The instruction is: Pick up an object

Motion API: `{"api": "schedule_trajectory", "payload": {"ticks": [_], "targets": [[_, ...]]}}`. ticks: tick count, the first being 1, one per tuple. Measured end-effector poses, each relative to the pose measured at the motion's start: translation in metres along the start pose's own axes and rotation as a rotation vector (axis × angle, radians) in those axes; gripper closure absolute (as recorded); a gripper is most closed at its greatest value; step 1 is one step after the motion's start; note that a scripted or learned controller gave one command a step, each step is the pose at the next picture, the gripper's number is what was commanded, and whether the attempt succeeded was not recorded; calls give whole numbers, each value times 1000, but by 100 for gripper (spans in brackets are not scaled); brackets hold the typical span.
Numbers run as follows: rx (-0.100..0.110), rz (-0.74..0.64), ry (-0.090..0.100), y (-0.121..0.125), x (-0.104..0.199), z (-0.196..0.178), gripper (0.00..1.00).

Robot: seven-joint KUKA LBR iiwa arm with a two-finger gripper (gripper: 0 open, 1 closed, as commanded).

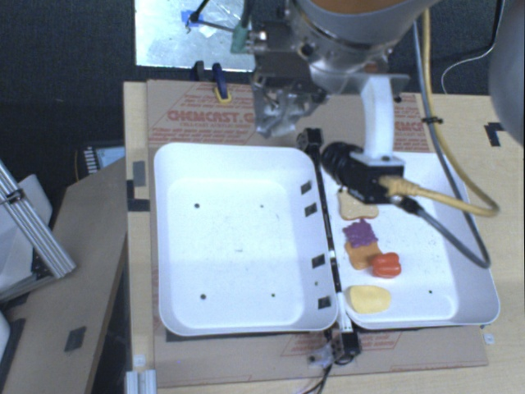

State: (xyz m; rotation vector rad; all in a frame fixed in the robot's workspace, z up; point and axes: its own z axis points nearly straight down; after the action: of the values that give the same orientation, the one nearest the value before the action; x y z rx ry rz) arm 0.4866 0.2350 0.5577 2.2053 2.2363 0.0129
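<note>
The gripper [283, 112] hangs beyond the right bin's [447, 281] far-left corner, probably held clear to choose among the toys [369, 299] inside; whether it is open or closed cannot be told.

We get soft, even overhead light. The left bin [230, 236] is nearly blown out, w/ faint shadow along its rim. Surroundings go dim. Gripper [280, 120] & arm [361, 6] look blurred. Low-res, grainy overall.
</note>
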Motion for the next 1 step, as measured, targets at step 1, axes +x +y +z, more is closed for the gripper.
{"api": "schedule_trajectory", "payload": {"ticks": [1], "targets": [[5, 16, -6, 87, -3, 26, 100]]}}
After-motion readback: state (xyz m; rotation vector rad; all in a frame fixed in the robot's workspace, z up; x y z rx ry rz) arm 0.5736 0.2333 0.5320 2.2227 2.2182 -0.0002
